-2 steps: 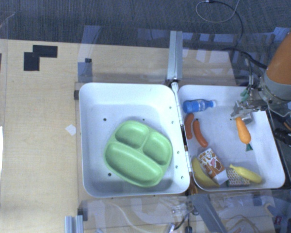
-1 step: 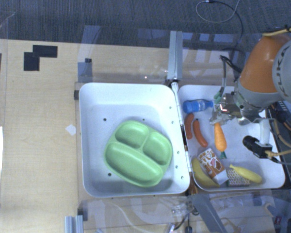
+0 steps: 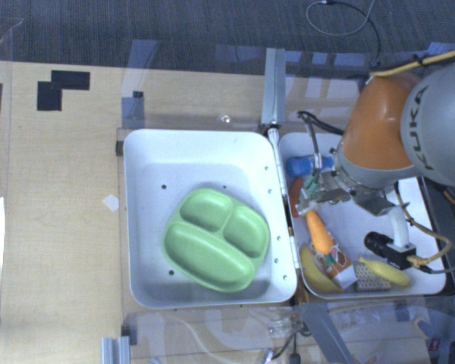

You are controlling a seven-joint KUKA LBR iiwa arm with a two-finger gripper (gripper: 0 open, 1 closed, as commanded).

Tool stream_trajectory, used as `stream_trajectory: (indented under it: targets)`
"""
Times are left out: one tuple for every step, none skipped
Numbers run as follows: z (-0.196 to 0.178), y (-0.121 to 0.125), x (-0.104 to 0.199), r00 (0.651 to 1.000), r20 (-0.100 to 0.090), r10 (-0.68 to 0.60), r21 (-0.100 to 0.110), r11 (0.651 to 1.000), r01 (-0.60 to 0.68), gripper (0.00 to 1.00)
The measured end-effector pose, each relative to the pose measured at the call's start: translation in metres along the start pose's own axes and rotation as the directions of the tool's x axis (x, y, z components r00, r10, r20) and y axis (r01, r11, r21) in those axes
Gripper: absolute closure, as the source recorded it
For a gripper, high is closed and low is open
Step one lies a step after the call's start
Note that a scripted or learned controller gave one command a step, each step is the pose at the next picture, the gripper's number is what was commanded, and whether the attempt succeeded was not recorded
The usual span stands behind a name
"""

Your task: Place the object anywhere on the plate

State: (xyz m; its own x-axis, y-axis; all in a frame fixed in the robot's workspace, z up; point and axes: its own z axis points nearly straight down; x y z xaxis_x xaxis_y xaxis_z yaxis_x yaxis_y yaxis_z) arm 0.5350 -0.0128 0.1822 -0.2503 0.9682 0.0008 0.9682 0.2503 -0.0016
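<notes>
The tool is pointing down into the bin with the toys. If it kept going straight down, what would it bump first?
Probably the orange carrot. The tool hangs just above the carrot's top end in the right bin, so going straight down it would likely touch that first. Depth is hard to judge from this slanted view, so it could miss.

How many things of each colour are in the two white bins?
Green: 1, the divided plate
Orange: 1, the carrot
Yellow: 2, one banana and another banana
Blue: 1, a small blue object
Total: 5 I can tell apart; the arm hides some.
</notes>
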Motion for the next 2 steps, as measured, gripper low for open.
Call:
stream_trajectory:
  targets:
    - [0.0010, -0.0050, 0.0595, 0.991, 0.000, -0.135, 0.000, 0.991, 0.135, 1.00]
    - [0.0010, -0.0050, 0.0592, 0.991, 0.000, -0.135, 0.000, 0.991, 0.135, 0.00]
